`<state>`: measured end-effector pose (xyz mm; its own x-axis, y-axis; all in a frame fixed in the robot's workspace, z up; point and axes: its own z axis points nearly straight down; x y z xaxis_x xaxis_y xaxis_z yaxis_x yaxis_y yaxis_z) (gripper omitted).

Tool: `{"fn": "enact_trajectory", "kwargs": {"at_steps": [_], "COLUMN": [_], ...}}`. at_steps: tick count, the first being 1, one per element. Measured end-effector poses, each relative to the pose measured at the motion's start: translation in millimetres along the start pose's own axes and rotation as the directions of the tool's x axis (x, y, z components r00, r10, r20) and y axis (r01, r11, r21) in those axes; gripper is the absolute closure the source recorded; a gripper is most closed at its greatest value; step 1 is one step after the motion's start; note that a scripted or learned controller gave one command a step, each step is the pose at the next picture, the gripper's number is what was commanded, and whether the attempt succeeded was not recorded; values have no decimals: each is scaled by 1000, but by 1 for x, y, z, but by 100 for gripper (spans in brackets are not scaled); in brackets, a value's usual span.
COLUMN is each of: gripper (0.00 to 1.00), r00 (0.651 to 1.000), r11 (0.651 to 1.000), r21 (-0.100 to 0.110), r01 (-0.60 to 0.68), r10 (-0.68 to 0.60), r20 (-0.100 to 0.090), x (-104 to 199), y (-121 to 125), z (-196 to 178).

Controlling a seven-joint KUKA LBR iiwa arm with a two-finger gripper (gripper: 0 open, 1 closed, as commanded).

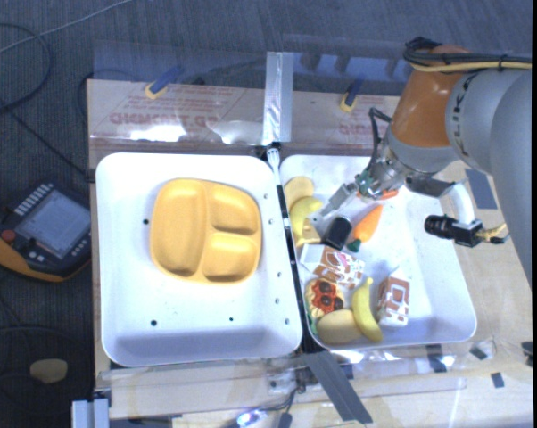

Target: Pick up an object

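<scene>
left bin: holds one yellow sectioned tray, lying flat near its centre. right bin: crowded along its left side with toy food, namely yellow pieces, an orange carrot, patterned blocks and a banana. gripper: lowered among these items beside the carrot; grip state cannot be told.
</scene>
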<state>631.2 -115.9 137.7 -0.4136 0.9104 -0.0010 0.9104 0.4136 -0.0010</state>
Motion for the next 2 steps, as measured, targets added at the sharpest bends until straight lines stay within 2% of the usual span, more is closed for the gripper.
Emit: {"fn": "enact_trajectory", "kwargs": {"at_steps": [1, 2], "gripper": [0, 100], "r00": [999, 999], "r11": [998, 998], "r21": [-16, -19], "r01": [52, 54], "r10": [-52, -54], "r20": [7, 4], "x": [-30, -28], "y": [-33, -31], "z": [44, 34]}}
